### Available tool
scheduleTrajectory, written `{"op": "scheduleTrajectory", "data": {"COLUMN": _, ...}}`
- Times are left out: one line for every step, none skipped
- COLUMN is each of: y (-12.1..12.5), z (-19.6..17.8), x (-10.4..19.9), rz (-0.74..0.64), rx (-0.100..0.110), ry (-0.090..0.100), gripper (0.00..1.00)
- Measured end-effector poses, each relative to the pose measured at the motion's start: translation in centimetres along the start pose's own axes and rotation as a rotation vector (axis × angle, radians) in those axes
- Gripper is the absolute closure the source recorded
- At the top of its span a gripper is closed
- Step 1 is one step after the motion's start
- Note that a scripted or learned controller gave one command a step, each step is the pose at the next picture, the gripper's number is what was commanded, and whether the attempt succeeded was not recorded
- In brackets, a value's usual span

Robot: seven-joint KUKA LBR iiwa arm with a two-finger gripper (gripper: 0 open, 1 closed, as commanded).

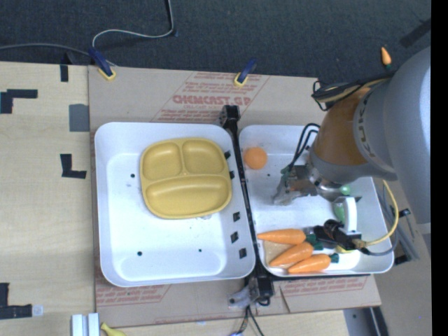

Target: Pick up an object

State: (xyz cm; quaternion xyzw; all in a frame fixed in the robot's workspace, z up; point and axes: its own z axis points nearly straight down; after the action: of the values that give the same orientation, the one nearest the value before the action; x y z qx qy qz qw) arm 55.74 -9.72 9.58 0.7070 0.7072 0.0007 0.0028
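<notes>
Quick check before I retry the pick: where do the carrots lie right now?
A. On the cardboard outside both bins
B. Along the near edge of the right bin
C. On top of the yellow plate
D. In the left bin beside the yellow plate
B: the carrots lie clustered along the near edge of the right bin, while the yellow divided plate sits alone in the left bin.

The grey arm (402, 117) enters from the frame's right edge, its orange band (339, 135) above the wrist, gripper (285, 191) pointing down-left at centre-right.
</notes>
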Motion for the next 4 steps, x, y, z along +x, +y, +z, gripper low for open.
{"op": "scheduleTrajectory", "data": {"y": -7.3, "z": -8.9, "x": 2.6, "rz": -0.001, "rx": 0.005, "ry": 0.003, "gripper": 1.00}}
{"op": "scheduleTrajectory", "data": {"y": -7.3, "z": -8.8, "x": 2.6, "rz": -0.001, "rx": 0.007, "ry": 0.004, "gripper": 0.00}}
{"op": "scheduleTrajectory", "data": {"y": -7.5, "z": 0.0, "x": 0.0, "rz": 0.000, "rx": 0.009, "ry": 0.004, "gripper": 0.00}}
{"op": "scheduleTrajectory", "data": {"y": 4.1, "z": 1.0, "x": -0.4, "rz": -0.002, "rx": -0.001, "ry": 0.001, "gripper": 0.00}}
